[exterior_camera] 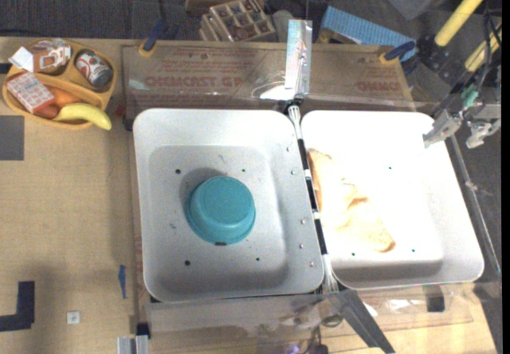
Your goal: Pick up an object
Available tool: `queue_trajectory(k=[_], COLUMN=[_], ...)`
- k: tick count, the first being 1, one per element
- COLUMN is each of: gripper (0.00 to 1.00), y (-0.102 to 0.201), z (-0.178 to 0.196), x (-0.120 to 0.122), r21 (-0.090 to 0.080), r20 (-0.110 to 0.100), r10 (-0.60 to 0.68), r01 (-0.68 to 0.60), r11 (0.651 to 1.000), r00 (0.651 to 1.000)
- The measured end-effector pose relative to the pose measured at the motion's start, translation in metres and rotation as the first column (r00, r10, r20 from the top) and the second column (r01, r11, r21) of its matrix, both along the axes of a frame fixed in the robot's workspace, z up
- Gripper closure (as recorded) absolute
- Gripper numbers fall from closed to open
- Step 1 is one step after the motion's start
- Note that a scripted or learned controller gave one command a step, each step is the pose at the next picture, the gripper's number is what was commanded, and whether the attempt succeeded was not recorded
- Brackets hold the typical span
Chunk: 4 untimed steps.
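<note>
Clearly you've picked up nothing yet: your claw (454, 123) hangs at the right bin's (414, 261) far right edge, its grip state impossible to tell, and the teal bowl (221, 209) sits well left of it, untouched.

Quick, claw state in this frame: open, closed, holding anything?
Claw: cannot be told; it sits at the right bin's far right edge, nothing visibly in it.

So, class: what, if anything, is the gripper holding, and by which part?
Nothing is held: the gripper hangs at the right bin's far right corner, with no object between its fingers.
</note>
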<state>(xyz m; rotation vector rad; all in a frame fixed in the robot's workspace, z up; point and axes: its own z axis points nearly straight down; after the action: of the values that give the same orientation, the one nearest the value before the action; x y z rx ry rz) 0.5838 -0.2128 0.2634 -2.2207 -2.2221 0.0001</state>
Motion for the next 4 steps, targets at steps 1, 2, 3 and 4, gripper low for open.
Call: queue_trajectory(k=[1,2,3,4], gripper=[0.0,0.0,0.0,0.0], y=[0.018,0.077,0.077,0.098], z=[0.014,-0.084,-0.019,-0.166], x=[0.003,0.014,0.025,-0.01], r21=[-0.002,0.0,-0.003,-0.002], r20=[0.004,-0.001,0.005,0.005], r10=[-0.174,-0.181,0.129,0.217], r01=[0.174,0.181,-0.129,-0.217], r11=[0.985,0.983,0.992,0.976], r00=[0.985,0.983,0.992,0.976])
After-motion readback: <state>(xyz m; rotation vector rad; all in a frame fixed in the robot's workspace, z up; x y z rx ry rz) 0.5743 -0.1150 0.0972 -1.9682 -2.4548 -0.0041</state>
